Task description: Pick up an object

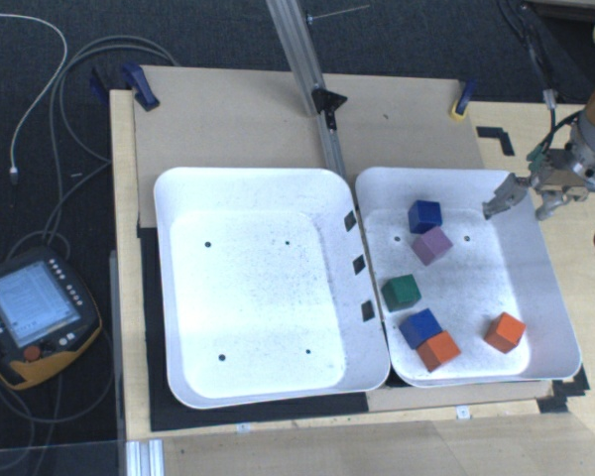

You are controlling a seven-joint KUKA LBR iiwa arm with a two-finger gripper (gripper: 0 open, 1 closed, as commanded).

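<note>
Bench w/ two shallow white bins side by side. Left bin (178,206) shows bare speckled floor. Right bin (550,296) holds six cubes.

Cubes in right bin, far to near:
- dark blue cube (425,215), upper middle of bin.
- purple cube (432,245), just beside the dark blue one, on its near side, prob. touching at a corner (hard to tell).
- green cube (403,291), near the bin's left wall, apart from the purple.
- second blue cube (419,325), nearer than the green.
- red-orange cube (438,350), touching the second blue cube on its near-right side.
- orange cube (505,332), alone toward the bin's right side, well apart from the others.

Gripper (523,195) enters from the right, over the right bin's far right corner, roughly level w/ the dark blue cube but well to its right. One grey finger (502,197) points left-down toward the bin floor. Fingers stand apart, nothing between them; gripper is spread and carries no cube. All six cubes sit on the bin floor.

Misc: metal pole (297,43) runs from top of frame down to the gap betw. the bins. Blue clamps on bench's far corners (139,85). Teach pendant (30,310) on dark floor at left, cables trailing.
</note>
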